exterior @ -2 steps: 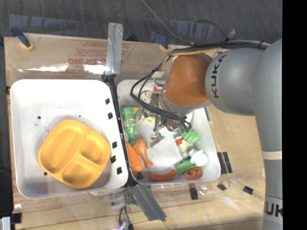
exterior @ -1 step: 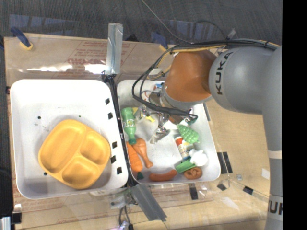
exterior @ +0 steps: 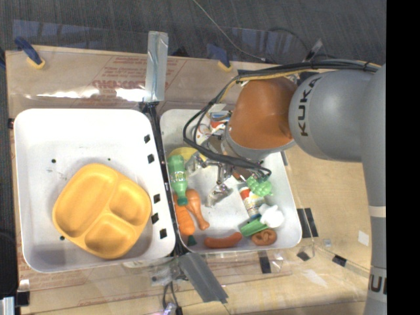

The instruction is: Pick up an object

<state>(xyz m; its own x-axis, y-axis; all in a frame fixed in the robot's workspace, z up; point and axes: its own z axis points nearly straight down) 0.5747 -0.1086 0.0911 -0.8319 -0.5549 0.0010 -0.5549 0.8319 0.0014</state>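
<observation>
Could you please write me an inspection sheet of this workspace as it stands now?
Surface: bench bears left bin and right bin.
Job's things: right bin holds green bottle, carrots, sausage, small toys.
Clutter: yellow tray in left bin.
Gripper: gripper low over right bin's middle; nothing seen between its fingers.
Cables: black cables loop at the wrist; thin wire on floor.
Surroundings: dark carpet.
</observation>
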